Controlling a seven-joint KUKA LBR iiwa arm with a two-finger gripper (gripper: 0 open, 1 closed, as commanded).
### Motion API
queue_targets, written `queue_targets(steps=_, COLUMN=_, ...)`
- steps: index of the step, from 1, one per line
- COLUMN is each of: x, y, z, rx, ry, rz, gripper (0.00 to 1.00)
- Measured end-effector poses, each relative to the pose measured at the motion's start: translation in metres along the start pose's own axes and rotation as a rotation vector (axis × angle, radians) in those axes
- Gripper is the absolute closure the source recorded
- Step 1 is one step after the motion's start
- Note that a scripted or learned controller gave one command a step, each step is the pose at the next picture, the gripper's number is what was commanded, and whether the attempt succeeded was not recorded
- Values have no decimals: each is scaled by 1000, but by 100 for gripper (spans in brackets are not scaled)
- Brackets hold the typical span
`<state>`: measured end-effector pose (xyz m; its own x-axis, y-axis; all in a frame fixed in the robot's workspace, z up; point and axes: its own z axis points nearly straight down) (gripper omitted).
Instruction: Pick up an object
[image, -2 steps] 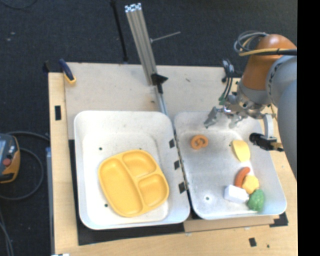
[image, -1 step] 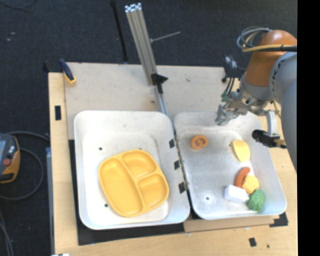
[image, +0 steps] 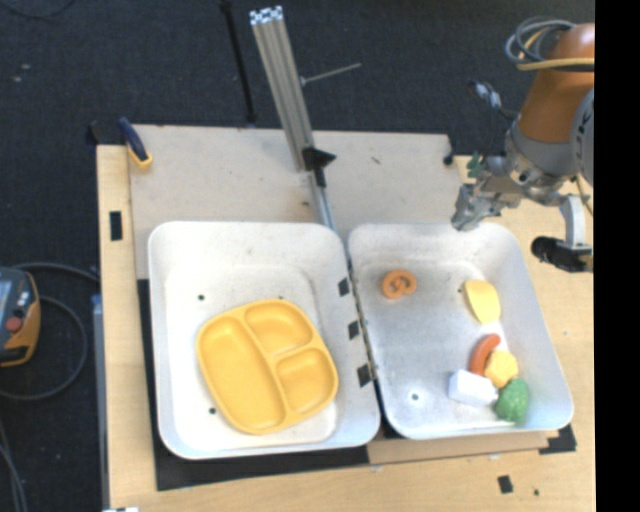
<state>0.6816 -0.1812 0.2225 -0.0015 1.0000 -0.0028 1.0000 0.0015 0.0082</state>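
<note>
Place: robotics lab
Signs: plywood bench (image: 230, 180) on dark carpet; two white bins (image: 250, 250); aluminium camera mast (image: 285, 80), top centre; loose cables (image: 60, 330), left edge

You get bright, even overhead light; the white bins (image: 430, 250) glare a little, shadows stay faint, detail slightly soft.

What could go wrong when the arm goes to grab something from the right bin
The white block, orange piece, yellow piece and green piece crowd together by the right bin's wall, so a grasp there may catch two or bump the wall. The small brown ring lies flat, so fingers might slide over it.
</note>
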Motion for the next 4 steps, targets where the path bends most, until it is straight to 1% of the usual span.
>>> queue_targets(steps=1, x=-1, y=2, z=-55, rx=0, ry=0, rz=-2, gripper=100)
queue_targets(steps=2, x=54, y=-20, z=-46, rx=8, ry=3, rz=-4, gripper=100)
queue_targets(steps=4, x=151, y=-46, z=-52, rx=7, ry=4, rz=-6, gripper=100)
